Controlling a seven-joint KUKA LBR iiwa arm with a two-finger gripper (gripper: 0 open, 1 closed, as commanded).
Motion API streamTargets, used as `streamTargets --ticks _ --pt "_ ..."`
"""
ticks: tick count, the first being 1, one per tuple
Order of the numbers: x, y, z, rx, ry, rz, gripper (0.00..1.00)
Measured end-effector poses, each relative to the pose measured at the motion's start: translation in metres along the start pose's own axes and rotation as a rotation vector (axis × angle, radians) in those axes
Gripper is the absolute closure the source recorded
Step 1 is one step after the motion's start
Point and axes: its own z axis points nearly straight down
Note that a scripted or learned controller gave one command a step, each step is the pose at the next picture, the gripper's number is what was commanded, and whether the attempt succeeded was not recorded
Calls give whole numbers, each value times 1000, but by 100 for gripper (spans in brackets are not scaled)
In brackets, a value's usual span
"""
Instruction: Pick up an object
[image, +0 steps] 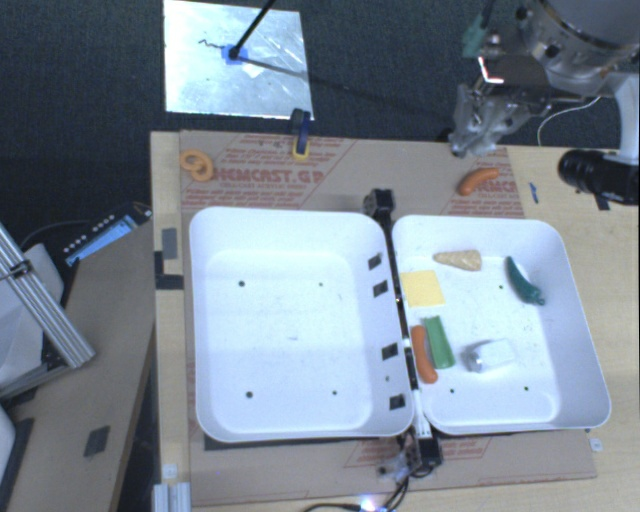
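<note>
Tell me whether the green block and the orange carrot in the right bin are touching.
Touching. The camera view shows the green block lying side by side against the orange carrot, no gap between them.

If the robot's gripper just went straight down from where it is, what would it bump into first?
Probably the brown cardboard sheet behind the right bin, close to the little orange sausage-shaped toy. The gripper points down there, outside the bin. Height is hard to judge from this slanted view.
</note>
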Motion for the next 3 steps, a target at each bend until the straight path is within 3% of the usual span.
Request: streamTargets --ticks 1,2,3 --pt "20 -43 3 3 -1 2 100" --pt "0 -70 3 3 -2 8 100" --pt "-72 -47 3 2 -5 14 100"
